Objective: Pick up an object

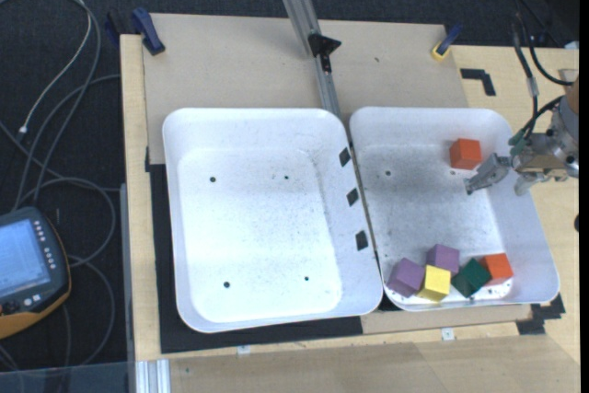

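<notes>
Dark carpet all round, cables at the left edge, a tan bench [276, 69] in the middle. On it, two shallow white bins side by side: left bin [184, 198] with only dark specks, right bin [405, 207] holding the blocks. At the right edge, mid-height, the gripper [502, 175], fingers spread, nothing between them, one fingertip [479, 182] low over the right bin's floor. Just to its upper left, apart from it, an orange cube [466, 153]. Along the right bin's lower rim, clustered: two purple blocks [406, 275], a yellow cube [436, 283], a green block [473, 275], another orange block [498, 267].
</notes>
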`<state>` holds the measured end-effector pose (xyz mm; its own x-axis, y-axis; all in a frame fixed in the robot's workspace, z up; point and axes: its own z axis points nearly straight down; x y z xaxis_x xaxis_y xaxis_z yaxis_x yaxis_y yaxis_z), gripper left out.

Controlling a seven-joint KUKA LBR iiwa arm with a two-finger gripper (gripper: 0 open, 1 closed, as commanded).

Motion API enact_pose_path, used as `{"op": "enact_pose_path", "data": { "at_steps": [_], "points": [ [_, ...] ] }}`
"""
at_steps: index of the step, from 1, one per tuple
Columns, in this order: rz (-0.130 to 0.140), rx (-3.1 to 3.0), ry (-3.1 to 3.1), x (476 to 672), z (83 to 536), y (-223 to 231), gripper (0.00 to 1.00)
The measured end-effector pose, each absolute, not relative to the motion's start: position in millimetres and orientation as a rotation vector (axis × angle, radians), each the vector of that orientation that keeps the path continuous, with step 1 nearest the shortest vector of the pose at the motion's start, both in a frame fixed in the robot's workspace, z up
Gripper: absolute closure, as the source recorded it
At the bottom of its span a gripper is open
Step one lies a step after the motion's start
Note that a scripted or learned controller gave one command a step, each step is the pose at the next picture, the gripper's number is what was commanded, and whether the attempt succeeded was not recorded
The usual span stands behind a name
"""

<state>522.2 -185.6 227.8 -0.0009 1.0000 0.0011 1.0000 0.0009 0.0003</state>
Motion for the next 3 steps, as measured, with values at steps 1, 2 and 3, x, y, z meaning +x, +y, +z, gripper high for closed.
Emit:
{"op": "enact_pose_path", "data": {
  "at_steps": [1, 2, 3],
  "points": [
    [-0.002, -2.218, -2.228, 635.5, 148.9, -201.6, 0.00],
    [0.000, -2.222, -2.221, 655.0, 125.7, -211.5, 0.00],
    [0.002, -2.216, -2.222, 661.1, 98.6, -184.6, 0.00]
  ]
}}
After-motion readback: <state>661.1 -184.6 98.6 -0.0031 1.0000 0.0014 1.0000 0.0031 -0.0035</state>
